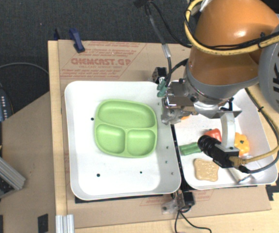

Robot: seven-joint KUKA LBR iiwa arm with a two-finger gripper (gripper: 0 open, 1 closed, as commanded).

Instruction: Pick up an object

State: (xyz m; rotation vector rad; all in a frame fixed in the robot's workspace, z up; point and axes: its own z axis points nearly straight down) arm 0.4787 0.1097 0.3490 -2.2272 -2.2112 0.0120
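Note:
The right bin [263, 130] holds a tan cracker-shaped piece [205, 169] near its front, a green stick-like item [189, 148] at its left side, a red item [214, 133] and a yellow-orange item [242, 143] toward the middle. My gripper [174, 108] hangs below the big orange-banded wrist, over the seam between the two bins at the right bin's upper left. It stands above and to the left of the green item. The arm covers much of the right bin's back half, and I see nothing held.
The left bin [78, 130] holds a light green divided plate [126, 128] at its centre. A cardboard sheet [100, 57] lies under both bins. A blue clip [76, 39] sits at the sheet's back left corner.

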